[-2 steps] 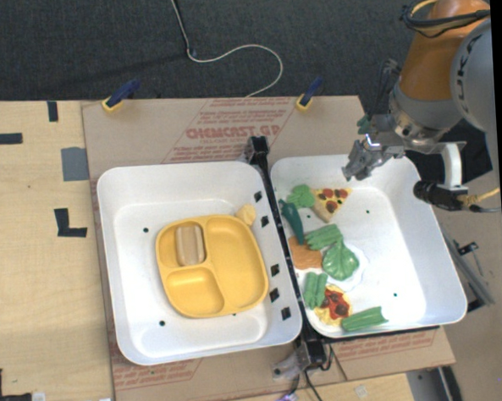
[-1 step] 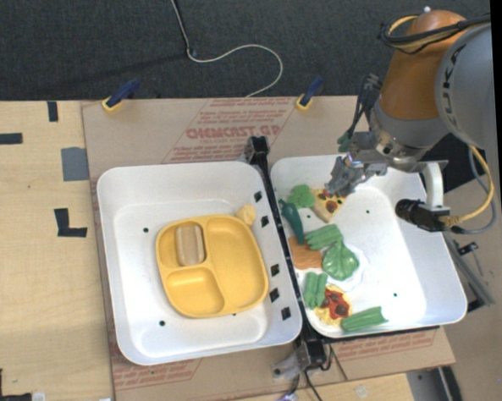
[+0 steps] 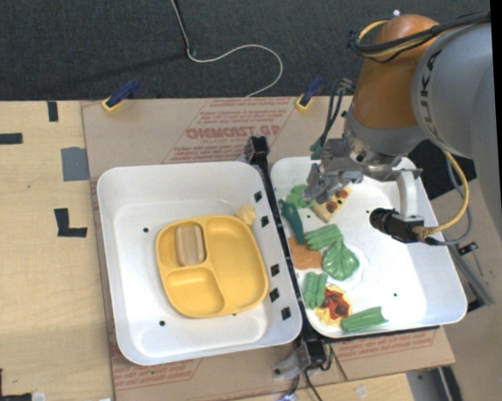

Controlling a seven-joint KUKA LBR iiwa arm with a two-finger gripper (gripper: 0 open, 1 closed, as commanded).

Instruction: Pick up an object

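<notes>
The grey arm (image 3: 447,73) reaches over the right bin (image 3: 426,295), its fingers (image 3: 325,191) low at the bin's far left corner; I cannot tell how wide they stand. Left of them, the left bin (image 3: 124,203) holds a yellow divided plate (image 3: 226,273). Just below the fingers lie green leafy toy vegetables (image 3: 335,254), glossy plastic, and touching them a small pale piece with red spots (image 3: 334,201).
</notes>
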